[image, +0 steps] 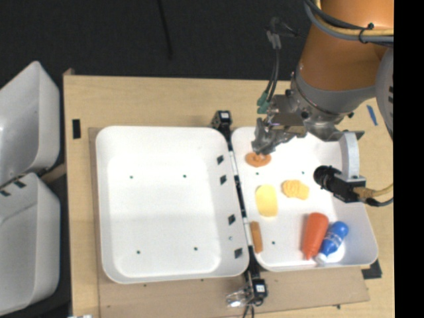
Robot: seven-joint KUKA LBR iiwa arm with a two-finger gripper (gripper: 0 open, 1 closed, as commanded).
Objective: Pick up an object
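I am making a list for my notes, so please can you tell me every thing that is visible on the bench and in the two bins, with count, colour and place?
bench: 1, light wood colour, under both bins
left bin: 1, white, left half of the bench
right bin: 1, white, beside the left bin on its right
round flat piece: 1, orange, far left corner of the right bin, under the gripper
pale block: 1, yellow, middle of the right bin
lumpy piece: 1, yellow-orange, right of the pale block
small stick: 1, brown-orange, near left edge of the right bin
carrot-like piece: 1, orange-red, near right part of the right bin
blue and white item: 1, touching the carrot-like piece on its right
arm: 1, grey with orange band, from the right
gripper: 1, dark, just above the round flat piece
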